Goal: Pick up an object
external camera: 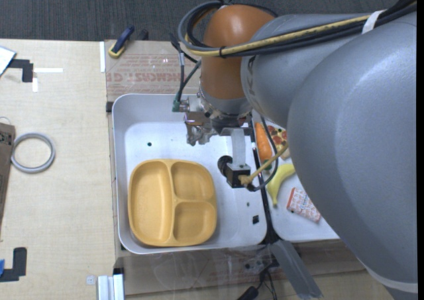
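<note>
Lying at the far left of the frame, a grey roll of tape (32, 151) sits on the pale wooden bench (66, 226). A blue-handled tool (122, 40) rests at the upper edge of a cardboard sheet (142, 70) with red lettering, just above the left bin (142, 136). A yellow divided plate (173, 202) fills the lower left of that white bin, flat on its floor with three compartments facing up. The gripper (199, 132) hangs over the bin's upper middle, just above the plate in the frame and apart from it; how far it is open, and whether it has hold of anything, cannot be told from this angle. The grey arm (344, 126), with its orange band (228, 47), sweeps in from the right and covers much of the right bin (295, 227). Along that bin's visible left strip lie a carrot (263, 141), a banana (279, 179) below it, and a small printed packet (303, 202) just beside the banana.
</note>
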Robot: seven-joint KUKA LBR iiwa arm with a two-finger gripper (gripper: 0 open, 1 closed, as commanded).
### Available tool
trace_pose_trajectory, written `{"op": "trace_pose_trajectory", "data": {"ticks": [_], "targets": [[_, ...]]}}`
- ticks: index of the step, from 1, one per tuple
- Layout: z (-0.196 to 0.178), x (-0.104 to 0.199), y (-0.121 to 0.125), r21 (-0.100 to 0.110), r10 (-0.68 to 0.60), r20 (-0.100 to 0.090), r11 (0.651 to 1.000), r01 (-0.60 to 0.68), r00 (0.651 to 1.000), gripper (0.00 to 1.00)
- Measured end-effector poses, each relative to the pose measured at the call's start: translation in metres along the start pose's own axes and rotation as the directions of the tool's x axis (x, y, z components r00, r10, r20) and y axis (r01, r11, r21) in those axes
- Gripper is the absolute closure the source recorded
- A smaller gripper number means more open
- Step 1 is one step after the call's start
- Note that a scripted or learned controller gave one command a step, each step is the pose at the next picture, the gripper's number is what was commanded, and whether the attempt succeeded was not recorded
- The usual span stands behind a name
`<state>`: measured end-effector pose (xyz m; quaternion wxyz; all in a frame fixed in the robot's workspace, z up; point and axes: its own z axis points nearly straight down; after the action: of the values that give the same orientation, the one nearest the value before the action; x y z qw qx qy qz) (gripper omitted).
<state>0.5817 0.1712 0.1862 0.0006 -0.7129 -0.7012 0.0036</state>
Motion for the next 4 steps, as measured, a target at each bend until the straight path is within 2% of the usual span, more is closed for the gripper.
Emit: {"op": "trace_pose_trajectory", "data": {"ticks": [1, 2, 3, 4], "targets": [[-0.006, -0.051, 0.034, -0.001, 0.232, 0.0, 0.973, -0.232, 0.973, 1.0], [-0.185, -0.082, 0.029, -0.001, 0.566, 0.0, 0.824, -0.566, 0.824, 1.0], [-0.067, -0.049, 0.044, 0.001, 0.628, 0.002, 0.778, -0.628, 0.778, 1.0], [0.0, 0.022, 0.025, 0.002, 0.655, 0.001, 0.755, -0.655, 0.755, 1.0]]}}
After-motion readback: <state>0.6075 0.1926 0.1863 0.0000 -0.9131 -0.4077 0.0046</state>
